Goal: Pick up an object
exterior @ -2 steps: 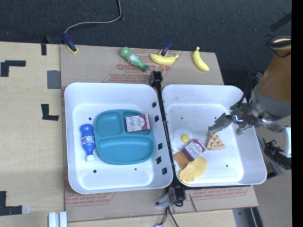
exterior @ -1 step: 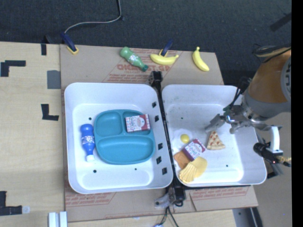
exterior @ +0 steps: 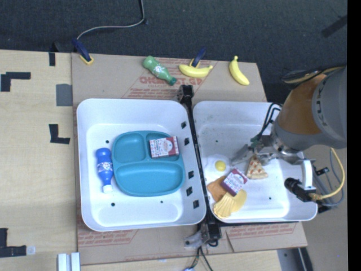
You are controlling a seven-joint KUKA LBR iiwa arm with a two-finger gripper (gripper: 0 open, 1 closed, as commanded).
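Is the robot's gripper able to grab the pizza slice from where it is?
Probably yes. The gripper hangs in the right bin just above the pizza slice, with nothing lying on top of the slice. The small packet sits beside it, not over it.

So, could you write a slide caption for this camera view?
Gripper lowered into the right bin beside a pizza slice; blue tray in the left bin.

The white bins [exterior: 90, 168] looked like smooth glossy plastic; the blue tray [exterior: 148, 176] looked matt plastic, the bench [exterior: 34, 168] pale wood.
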